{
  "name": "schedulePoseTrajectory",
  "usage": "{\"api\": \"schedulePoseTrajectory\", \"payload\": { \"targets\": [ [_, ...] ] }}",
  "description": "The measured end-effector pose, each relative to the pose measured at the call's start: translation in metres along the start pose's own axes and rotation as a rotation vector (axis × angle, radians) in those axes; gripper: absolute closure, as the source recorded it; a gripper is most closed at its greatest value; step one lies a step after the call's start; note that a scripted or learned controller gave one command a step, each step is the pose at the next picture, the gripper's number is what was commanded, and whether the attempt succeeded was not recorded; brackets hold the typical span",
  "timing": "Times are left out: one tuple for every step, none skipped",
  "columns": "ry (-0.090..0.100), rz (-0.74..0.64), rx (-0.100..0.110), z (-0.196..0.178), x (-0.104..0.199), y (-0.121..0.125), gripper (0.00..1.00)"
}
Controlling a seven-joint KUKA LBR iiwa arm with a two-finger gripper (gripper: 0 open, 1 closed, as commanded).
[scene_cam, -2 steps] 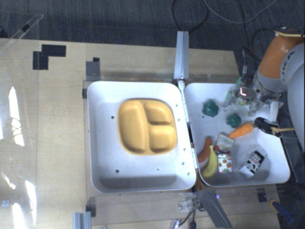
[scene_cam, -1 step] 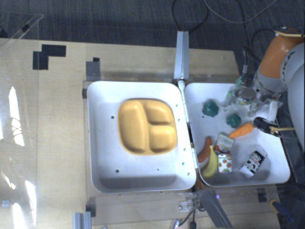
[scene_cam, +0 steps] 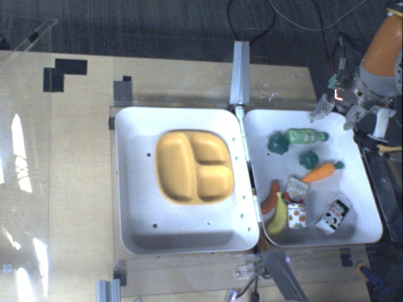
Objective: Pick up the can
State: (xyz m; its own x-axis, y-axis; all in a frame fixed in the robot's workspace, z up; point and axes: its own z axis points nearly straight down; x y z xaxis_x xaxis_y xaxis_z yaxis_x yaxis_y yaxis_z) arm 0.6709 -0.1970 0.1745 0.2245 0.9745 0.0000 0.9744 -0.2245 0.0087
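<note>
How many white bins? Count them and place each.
2. The left bin holds a yellow divided tray; the right bin, side by side with it, holds the carrot, banana and other small items.

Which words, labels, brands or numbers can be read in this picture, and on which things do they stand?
No text can be read.
Black-and-white carton: dark printing, too blurred to read.
Small box with a printed face: too small to read.
White box with red marks: a pattern, no readable letters.
Green bottle: label too blurred to read.
</note>
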Motion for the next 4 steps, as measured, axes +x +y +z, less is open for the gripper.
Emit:
{"api": "schedulePoseTrajectory", "payload": {
  "targets": [
    [-0.001, 0.028, 0.003, 0.088, 0.026, -0.007, 0.00],
    [0.000, -0.056, 0.001, 0.086, -0.009, -0.074, 0.00],
    [0.000, 0.120, 0.001, 0.082, 0.003, -0.027, 0.00],
    [0.002, 0.057, 0.000, 0.085, 0.009, -0.111, 0.00]
  ]
}}
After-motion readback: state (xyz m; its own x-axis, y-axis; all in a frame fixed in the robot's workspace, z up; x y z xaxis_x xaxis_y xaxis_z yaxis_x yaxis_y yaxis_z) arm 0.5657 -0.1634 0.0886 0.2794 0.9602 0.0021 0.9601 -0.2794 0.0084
